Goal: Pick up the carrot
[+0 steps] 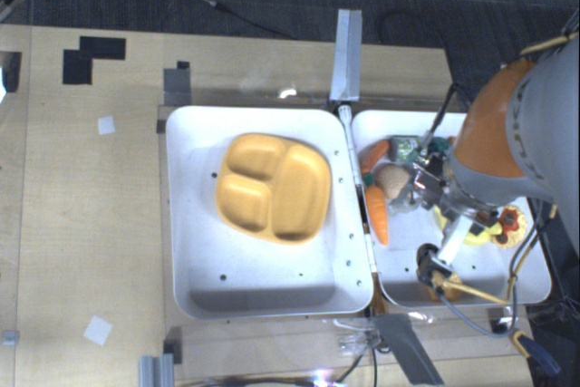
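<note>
gripper [419, 184] low in right bin [526, 285] | finger state: can't tell | carrot [377, 215] just left, not gripped | yellow tray [273, 187] far left

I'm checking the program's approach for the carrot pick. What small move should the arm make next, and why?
Probably shift the end effector toward the left wall of the right bin and lower it. The carrot lies along that wall, just beside the end effector, apart from it. A pale rounded object sits close by the carrot's upper end, so aiming at its lower half looks safer.
</note>
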`<state>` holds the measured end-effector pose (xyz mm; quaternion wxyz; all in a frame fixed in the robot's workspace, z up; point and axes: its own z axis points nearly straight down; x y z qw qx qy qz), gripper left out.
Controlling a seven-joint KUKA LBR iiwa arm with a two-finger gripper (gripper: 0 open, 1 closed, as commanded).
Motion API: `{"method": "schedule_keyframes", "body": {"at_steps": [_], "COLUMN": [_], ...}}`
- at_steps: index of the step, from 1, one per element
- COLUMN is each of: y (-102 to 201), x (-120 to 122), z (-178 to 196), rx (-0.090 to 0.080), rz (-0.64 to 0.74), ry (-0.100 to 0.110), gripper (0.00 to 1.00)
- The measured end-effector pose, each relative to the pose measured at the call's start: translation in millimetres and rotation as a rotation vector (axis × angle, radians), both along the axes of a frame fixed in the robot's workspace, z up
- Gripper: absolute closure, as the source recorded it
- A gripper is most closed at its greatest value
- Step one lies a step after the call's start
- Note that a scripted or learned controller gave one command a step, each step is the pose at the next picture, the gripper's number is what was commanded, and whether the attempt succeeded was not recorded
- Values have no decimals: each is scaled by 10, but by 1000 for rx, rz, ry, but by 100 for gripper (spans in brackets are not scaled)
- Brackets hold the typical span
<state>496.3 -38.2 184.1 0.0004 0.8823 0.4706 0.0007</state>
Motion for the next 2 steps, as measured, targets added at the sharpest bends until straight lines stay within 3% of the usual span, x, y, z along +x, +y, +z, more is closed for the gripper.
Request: {"method": "schedule_keyframes", "body": {"at_steps": [1,2], "y": [264,216], "x": [53,-86], "z": [-3,-5], "rx": [1,1], "rz": [-94,-203], "ry": [1,1], "gripper": [0,0]}}
